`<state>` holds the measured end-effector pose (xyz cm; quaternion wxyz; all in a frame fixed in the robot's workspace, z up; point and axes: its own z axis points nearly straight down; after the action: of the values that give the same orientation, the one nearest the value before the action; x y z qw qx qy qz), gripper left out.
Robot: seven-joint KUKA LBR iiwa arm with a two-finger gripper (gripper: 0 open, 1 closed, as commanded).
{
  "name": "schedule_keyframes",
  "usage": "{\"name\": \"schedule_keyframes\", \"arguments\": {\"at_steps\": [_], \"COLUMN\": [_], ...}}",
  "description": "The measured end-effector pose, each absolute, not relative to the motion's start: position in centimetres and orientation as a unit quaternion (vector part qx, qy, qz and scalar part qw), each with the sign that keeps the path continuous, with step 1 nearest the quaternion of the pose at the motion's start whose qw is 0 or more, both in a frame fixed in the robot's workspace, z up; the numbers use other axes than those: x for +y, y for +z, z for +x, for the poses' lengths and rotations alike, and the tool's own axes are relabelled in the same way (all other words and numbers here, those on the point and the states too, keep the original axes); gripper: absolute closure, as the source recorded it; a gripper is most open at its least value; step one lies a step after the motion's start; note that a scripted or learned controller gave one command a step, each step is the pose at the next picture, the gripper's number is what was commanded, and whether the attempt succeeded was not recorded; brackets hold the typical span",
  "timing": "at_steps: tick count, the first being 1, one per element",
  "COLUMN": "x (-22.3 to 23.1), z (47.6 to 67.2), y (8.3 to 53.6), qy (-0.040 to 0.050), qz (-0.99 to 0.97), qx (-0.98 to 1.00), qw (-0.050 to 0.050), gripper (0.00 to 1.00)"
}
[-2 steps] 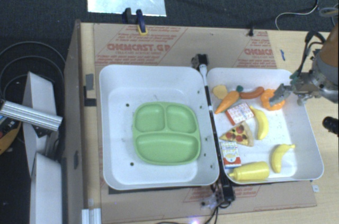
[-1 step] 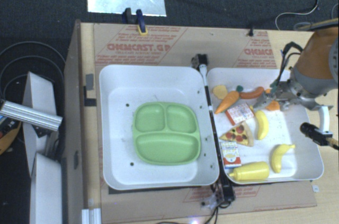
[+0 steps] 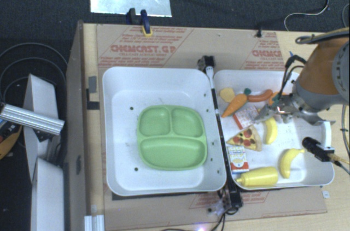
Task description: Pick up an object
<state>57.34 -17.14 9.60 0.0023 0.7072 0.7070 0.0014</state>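
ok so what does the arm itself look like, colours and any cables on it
The arm has rounded grey housing with a broad orange band above the wrist. Dark cables loop along the band's left side down toward the metallic gripper, where a small reddish glint shows.

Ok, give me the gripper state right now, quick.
Gripper: cannot be told; it sits low in the right bin, among the toy food beside a yellow piece, with nothing visibly held.
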Motion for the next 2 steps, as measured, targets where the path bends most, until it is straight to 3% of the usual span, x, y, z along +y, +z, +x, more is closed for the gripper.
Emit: {"name": "schedule_keyframes", "arguments": {"at_steps": [1, 2], "x": [-17.16, -17.12], "z": [57.60, 57.54], "y": [11.02, 10.87], "qy": [0.0033, 0.0029], "qz": [0.706, 0.706], "qx": [0.708, 0.708], "qw": [0.004, 0.003], "gripper": [1.00, 0.00]}}
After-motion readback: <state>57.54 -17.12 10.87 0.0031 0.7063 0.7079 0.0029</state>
